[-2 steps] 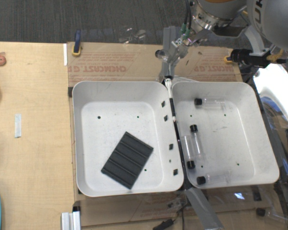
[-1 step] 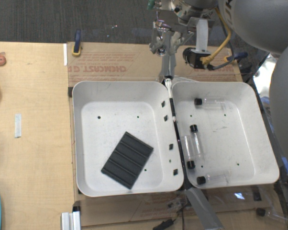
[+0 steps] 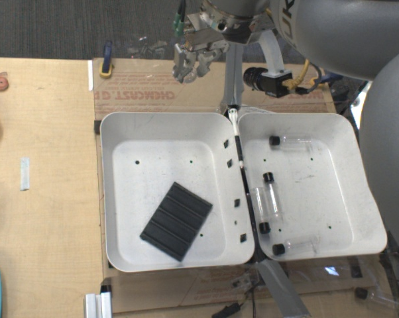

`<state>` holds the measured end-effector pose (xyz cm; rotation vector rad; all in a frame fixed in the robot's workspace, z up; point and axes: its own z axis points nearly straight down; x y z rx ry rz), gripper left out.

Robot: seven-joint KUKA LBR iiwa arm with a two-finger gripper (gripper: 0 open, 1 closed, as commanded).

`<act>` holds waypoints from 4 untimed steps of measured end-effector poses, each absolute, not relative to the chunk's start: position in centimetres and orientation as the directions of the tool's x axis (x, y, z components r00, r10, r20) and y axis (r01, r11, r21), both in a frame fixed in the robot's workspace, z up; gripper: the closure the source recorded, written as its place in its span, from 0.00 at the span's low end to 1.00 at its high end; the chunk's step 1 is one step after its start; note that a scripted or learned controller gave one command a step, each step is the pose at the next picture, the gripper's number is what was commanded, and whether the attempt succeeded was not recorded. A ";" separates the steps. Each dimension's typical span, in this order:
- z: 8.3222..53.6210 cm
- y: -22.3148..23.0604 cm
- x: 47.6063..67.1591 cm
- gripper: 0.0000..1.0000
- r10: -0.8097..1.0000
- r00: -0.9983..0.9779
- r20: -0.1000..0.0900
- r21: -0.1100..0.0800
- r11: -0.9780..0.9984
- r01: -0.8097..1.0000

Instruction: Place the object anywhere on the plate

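A black ribbed rectangular plate [image 3: 177,220] lies tilted on the floor of the left bin [image 3: 120,138], toward its front. Three clear plastic tubes with black caps lie in the right bin [image 3: 345,151]: one [image 3: 293,142] near the back, one [image 3: 268,203] along the left wall, one [image 3: 299,247] at the front edge. My gripper [image 3: 191,65] hangs high behind the left bin's far right corner, over the cardboard, well away from the plate and the tubes. What it carries is too blurred to make out.
Brown cardboard [image 3: 140,88] lies behind the bins, with a blue and yellow clamp [image 3: 107,61] at its left end. The wooden bench [image 3: 40,177] stretches left, with a small strip [image 3: 24,174] on it. The arm's grey body [image 3: 358,32] fills the upper right.
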<state>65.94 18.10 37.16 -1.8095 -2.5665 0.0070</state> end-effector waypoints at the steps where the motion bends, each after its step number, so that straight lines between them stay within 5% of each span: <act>1: 44.1 21.1 66.0 1.00 0.870 -0.493 -0.002 -0.001 0.493 0.870; 4: 46.1 21.0 66.3 1.00 0.870 -0.492 -0.008 -0.010 0.492 0.870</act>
